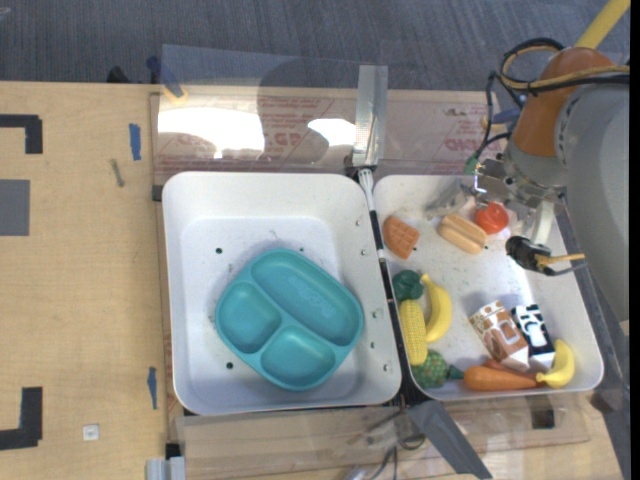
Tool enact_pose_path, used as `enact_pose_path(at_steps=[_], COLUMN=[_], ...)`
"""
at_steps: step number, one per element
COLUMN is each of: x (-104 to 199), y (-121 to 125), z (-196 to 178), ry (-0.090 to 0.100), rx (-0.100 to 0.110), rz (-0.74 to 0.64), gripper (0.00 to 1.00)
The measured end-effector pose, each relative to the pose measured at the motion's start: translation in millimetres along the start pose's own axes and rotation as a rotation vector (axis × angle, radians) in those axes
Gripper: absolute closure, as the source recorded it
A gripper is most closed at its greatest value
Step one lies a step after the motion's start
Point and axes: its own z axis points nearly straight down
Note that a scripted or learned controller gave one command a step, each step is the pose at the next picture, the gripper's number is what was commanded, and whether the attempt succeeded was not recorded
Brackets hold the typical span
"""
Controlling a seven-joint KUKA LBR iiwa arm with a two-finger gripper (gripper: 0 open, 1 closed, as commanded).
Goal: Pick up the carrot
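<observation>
The carrot (pixel 497 378) is orange and lies flat near the front edge of the right bin (pixel 575 298), between a green broccoli piece (pixel 432 370) and a small banana (pixel 560 364). My gripper (pixel 480 194) hangs over the far end of that same bin, well away from the carrot. It sits just above a red tomato (pixel 492 217) and a tan bread roll (pixel 462 233). I see nothing held in it.
The right bin also holds an orange wedge (pixel 401 236), a corn cob (pixel 411 330), a larger banana (pixel 437 308), another broccoli (pixel 406 286), a brown-and-white box (pixel 499 330) and a black-and-white item (pixel 534 330). A teal divided plate (pixel 288 316) lies in the left bin (pixel 190 268).
</observation>
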Motion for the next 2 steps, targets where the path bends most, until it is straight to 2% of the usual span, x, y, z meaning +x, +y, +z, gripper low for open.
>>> enact_pose_path(at_steps=[1, 2], x=[-6.6, -17.8], y=[-69.5, -80.0], z=[2.1, 0.1], ry=[0.001, 0.006], rx=[-0.011, -0.019], rz=[0.483, 0.677], gripper=[0.00, 0.00])
